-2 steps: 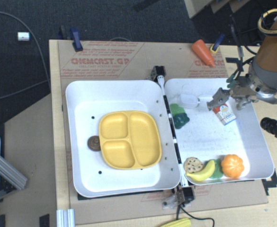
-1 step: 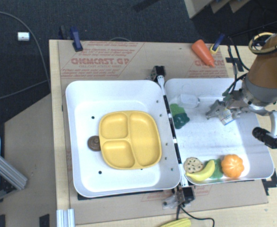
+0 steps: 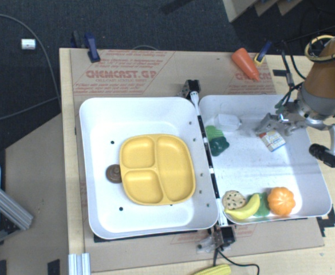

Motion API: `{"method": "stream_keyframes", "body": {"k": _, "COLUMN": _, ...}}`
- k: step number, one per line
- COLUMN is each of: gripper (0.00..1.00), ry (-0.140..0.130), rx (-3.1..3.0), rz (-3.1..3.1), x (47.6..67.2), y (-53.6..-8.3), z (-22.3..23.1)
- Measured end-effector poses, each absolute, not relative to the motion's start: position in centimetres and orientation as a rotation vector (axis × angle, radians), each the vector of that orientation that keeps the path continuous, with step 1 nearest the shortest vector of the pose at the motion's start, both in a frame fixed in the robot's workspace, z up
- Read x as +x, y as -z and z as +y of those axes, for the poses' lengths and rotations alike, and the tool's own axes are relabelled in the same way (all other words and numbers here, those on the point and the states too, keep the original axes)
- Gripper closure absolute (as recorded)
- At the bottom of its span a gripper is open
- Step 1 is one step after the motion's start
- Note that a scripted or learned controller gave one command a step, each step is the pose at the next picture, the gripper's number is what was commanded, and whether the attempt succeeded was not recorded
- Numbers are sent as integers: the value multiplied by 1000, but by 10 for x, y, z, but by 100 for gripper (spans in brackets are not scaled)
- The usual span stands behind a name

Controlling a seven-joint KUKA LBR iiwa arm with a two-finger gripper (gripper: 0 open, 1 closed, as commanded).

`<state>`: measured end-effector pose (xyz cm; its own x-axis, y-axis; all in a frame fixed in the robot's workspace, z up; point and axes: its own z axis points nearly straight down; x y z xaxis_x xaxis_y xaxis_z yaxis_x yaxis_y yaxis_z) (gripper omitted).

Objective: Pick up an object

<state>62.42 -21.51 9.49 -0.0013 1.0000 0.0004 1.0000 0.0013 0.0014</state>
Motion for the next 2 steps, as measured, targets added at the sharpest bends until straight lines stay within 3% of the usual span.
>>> {"method": "stream_keyframes", "body": {"k": 1, "gripper": 100, "ry": -4, "rx": 2216, "rz": 2220, "x": 625, "y": -106, "z": -215}}
{"method": "stream_keyframes", "body": {"k": 2, "gripper": 100, "ry": -7, "rx": 2214, "rz": 2215, "x": 576, "y": -89, "z": -225}}
